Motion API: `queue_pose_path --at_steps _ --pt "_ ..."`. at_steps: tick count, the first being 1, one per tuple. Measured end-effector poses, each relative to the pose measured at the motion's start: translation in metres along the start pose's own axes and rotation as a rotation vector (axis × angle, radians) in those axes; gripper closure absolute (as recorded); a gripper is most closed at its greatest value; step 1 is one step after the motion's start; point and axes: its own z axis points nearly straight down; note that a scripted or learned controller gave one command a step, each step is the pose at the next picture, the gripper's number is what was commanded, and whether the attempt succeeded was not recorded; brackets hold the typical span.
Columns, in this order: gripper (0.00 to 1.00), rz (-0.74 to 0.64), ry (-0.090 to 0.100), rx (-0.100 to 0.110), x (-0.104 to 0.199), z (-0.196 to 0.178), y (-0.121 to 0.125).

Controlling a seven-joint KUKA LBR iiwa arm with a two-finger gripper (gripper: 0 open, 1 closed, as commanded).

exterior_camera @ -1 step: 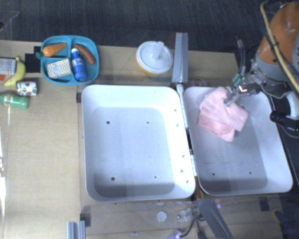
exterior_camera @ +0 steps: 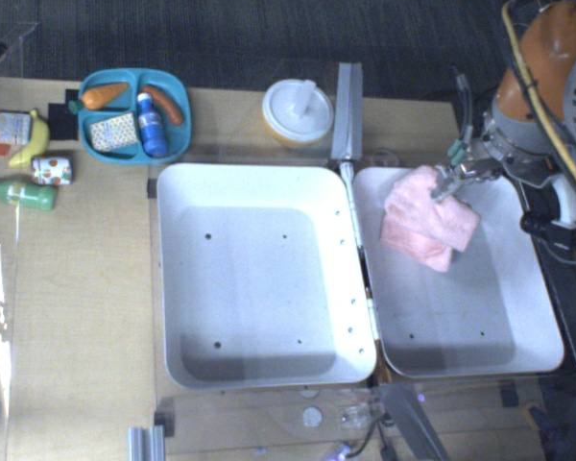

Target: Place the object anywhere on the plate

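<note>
We see the claw (exterior_camera: 448,186) down on the pink cloth (exterior_camera: 425,218) in the right bin (exterior_camera: 518,353); finger state unclear, we can't tell. Grasp step; next, lift it toward a plate.

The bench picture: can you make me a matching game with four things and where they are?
Things:
1. pink cloth
2. blue tray
3. white lid
4. banana

Places:
A. on the bench behind the left bin
B. at the bench's far left edge
C. in the right bin, at the gripper
D. on the bench's back left, holding toy food

Pairs: 1-C, 2-D, 3-A, 4-B
</note>
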Motion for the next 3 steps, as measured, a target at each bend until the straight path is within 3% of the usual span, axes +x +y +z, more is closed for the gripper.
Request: queue_pose_path --at_steps 3 --pt "1.0 -1.206 -0.001 -0.005 0.154 0.009 0.026"
